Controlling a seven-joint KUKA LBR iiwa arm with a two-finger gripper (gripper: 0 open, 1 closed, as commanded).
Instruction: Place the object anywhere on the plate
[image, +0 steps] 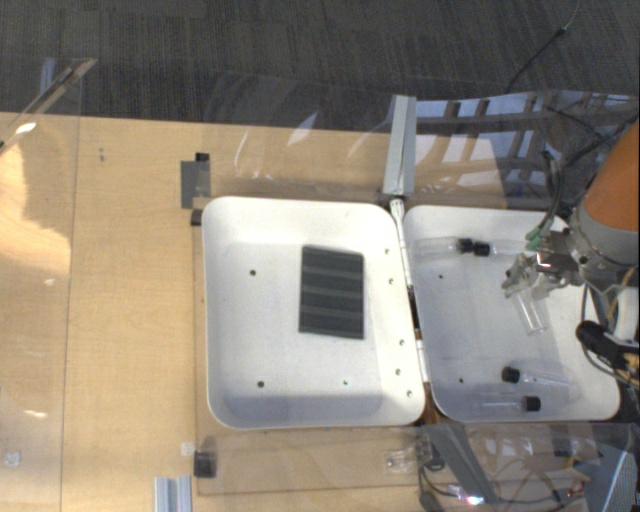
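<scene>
Pincer over right bin near its right edge, grip state unclear, dark plate mid left bin

Left bin: open white floor on all sides of the dark ridged plate at its centre. Right bin: a black-capped clear tube lies near the far wall, two more near the near wall; the floor between them is open. The gripper occupies the right bin's right side. A raised rim divides the bins.
</scene>
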